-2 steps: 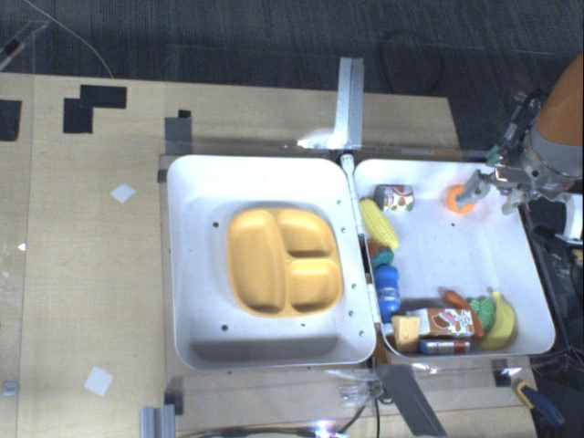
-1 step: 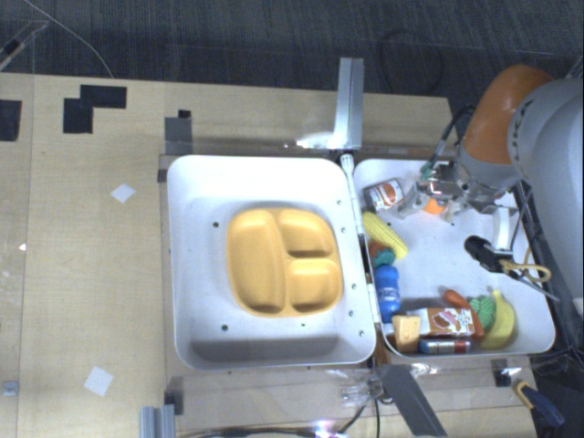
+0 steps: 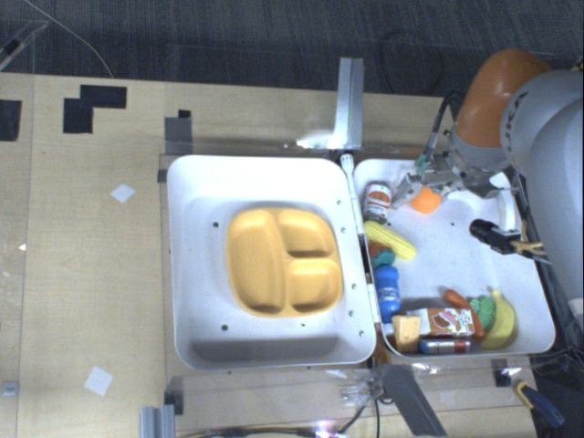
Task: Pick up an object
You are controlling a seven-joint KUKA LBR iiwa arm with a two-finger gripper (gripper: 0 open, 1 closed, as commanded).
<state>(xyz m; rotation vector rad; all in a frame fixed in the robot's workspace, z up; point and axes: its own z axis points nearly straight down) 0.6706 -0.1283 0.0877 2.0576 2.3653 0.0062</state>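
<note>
My gripper hangs over the far left part of the right bin, at the end of the grey arm with its orange band. A small orange ball lies right at the gripper's tip, touching or just below it; I cannot see whether it is gripped. To its left stands a small jar with a red label. Below that lie a yellow corn cob, a blue bottle and a brown carton. A banana is at the near right corner.
The left bin holds a yellow divided tray. A black piece with cables hangs from the arm over the right bin's right side. A metal post stands behind the bins' shared wall.
</note>
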